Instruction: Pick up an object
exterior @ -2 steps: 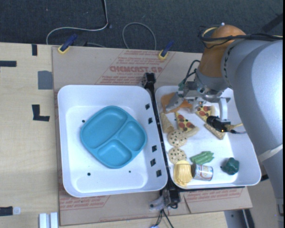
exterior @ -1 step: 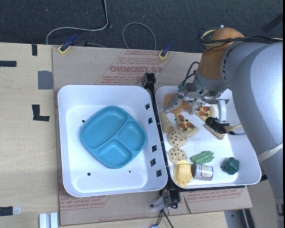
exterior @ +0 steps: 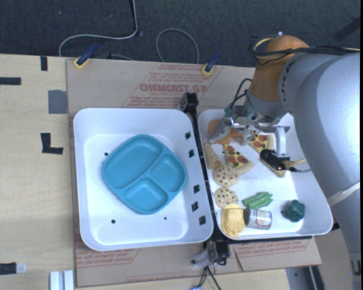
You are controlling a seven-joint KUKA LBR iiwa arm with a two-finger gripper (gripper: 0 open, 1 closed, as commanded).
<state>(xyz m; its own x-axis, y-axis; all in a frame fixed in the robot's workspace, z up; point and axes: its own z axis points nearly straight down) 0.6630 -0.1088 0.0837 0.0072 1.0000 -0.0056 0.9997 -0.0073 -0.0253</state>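
Note:
The right bin (exterior: 314, 204) holds several toy foods. Among them are a pizza slice (exterior: 235, 157), two cookies (exterior: 225, 176) (exterior: 225, 196), a yellow corn piece (exterior: 232, 220), a green pod (exterior: 257, 199), a small can (exterior: 261, 219) and a dark green lump (exterior: 294, 210). My gripper (exterior: 228, 127) is low over the far left part of this bin. It sits just above the pizza slice and next to an orange piece (exterior: 216, 127). A second pizza slice (exterior: 261, 141) lies under the wrist.
The left bin (exterior: 88, 162) holds a blue divided plate (exterior: 144, 173). A black divider (exterior: 195, 162) runs between the bins. The arm's grey body (exterior: 327, 107) covers the right bin's far right side. Cables lie behind the bench.

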